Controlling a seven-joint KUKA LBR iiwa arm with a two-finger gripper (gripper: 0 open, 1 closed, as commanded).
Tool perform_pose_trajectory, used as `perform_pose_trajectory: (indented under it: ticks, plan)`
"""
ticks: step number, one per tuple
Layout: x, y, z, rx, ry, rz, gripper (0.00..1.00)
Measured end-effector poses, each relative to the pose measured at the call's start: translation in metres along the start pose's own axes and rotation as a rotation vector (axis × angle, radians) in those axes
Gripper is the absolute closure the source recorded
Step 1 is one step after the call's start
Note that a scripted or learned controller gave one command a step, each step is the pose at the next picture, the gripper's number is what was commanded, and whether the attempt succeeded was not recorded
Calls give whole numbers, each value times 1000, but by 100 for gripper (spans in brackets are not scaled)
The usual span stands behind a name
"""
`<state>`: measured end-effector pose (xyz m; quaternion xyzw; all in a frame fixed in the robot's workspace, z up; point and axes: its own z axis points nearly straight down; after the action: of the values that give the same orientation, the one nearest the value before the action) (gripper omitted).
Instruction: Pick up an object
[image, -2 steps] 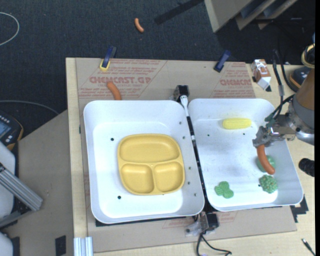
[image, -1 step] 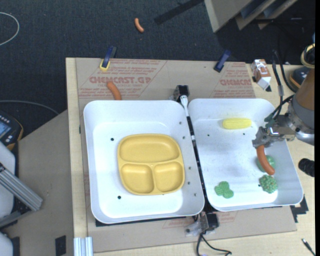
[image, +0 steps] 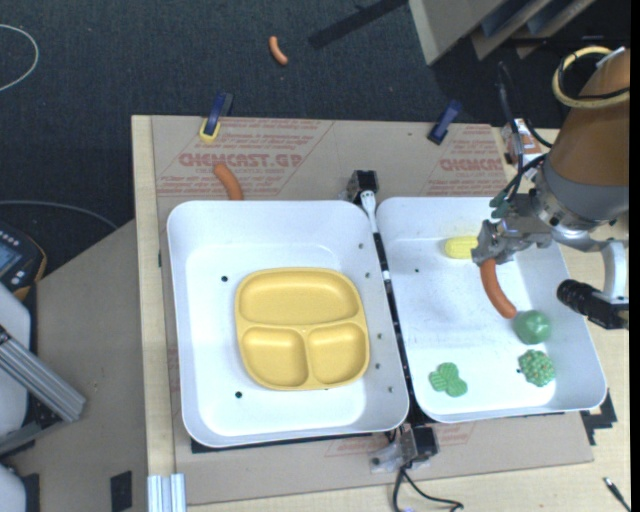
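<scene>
Four small toy foods are lying in the right white bin (image: 420, 395); the gripper (image: 497, 247) is hanging over the upper end of the long orange-red toy sausage (image: 495, 290). Whether it is gripping, I cannot tell; lifting is remaining.
</scene>
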<state>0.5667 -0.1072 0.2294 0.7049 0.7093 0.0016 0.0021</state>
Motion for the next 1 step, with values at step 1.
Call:
perform_pose_trajectory:
  ticks: [1]
  plan:
    - [30,47,14,2,1,2,100]
